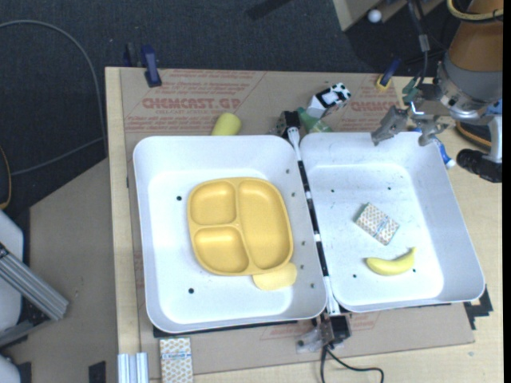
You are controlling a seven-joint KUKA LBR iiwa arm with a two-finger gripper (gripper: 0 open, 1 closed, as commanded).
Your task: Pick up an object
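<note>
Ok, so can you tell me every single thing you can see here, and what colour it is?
White shallow bins: two, side by side, left, right.
Yellow plastic divided plate: one, in the left bin.
Pale yellow flat piece: one, tucked under the plate's near edge.
Yellow banana: one, right bin, near side.
Small grey patterned packet: one, right bin, middle.
Yellow rounded object: one, on the board behind the left bin.
Black-and-white toy: one, behind the bins.
Gripper: one, grey metal, above the right bin's far edge.
</note>
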